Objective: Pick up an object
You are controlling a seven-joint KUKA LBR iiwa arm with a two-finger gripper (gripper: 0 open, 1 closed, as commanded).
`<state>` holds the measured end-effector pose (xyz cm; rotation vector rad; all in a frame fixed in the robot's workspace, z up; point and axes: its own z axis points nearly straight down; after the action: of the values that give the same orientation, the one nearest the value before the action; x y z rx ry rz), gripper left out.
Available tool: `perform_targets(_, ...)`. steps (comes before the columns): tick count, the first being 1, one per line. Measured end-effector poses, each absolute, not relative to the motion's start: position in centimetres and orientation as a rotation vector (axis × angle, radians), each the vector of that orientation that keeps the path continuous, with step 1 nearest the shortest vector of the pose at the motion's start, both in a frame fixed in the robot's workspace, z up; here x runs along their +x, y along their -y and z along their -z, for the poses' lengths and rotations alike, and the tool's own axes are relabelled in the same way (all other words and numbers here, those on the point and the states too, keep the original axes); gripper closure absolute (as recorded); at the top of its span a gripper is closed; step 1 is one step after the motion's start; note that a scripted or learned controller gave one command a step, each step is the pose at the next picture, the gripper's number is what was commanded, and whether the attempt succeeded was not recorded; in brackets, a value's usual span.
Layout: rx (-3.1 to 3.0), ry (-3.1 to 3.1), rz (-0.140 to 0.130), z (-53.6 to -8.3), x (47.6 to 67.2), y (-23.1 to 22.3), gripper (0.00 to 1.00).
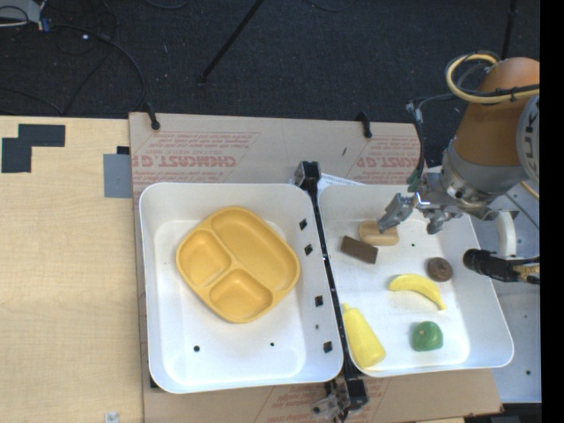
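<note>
With its fingers apart above the small tan block (379,233) at the back of the right white bin (493,342), the end effector (414,211) should descend squarely, straddling the block before closing.

Sitting in the left bin (167,236): tray (237,263). Lying in the right bin (489,342): block (359,249) far-left, banana (417,289) mid, bottle (363,336) near-left, ball (426,337) right of it.

Yellow divided plate (237,263) in left bin (167,342), cardboard sheet (256,152) beneath, possibly cables on dark floor (264,51)
</note>
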<state>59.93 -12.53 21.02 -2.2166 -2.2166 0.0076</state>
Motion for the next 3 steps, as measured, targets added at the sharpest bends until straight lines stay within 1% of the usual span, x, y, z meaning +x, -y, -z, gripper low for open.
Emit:
perform_targets(1,-2.214,2.220,-0.007,-16.2,60.5,11.9,0.00)
perform_targets(2,-2.215,2.217,-0.007,-10.5,60.2,10.9,0.00)
perform_targets(3,-2.221,2.215,-0.006,-11.8,60.3,11.1,1.00)
